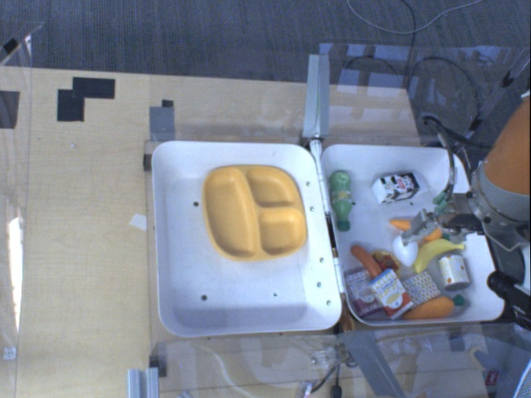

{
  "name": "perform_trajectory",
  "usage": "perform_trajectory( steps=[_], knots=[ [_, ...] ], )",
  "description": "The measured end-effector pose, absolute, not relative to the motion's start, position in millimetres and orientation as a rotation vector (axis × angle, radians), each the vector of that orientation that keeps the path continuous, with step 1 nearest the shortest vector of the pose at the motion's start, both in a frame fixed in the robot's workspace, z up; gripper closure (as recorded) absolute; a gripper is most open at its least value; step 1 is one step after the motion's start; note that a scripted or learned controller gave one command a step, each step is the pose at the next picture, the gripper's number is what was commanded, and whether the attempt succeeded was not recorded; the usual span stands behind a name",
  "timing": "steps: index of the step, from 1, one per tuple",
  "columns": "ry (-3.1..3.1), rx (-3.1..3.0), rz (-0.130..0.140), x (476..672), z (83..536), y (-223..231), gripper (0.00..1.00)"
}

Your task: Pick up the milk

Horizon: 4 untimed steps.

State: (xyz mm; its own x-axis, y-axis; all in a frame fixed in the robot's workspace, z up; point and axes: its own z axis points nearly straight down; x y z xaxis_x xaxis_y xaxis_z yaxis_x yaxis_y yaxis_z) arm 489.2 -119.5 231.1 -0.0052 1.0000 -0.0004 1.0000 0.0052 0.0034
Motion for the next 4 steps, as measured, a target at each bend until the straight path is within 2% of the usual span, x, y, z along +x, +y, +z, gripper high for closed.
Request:
perform_trajectory(
  steps=[1, 2, 3, 4],
  knots=[
    [2.293, 2.144, 0.004, 566.6, 211.9, -118.6, 0.00],
    [2.334, 2.050, 0.028, 628.1, 112.8, -135.0, 0.00],
    [2.430, 1.905, 0.028, 616.9, 107.9, -130.2, 0.00],
    [2.504, 1.831, 0.028, 670.1, 107.0, -138.7, 0.00]
  ],
)
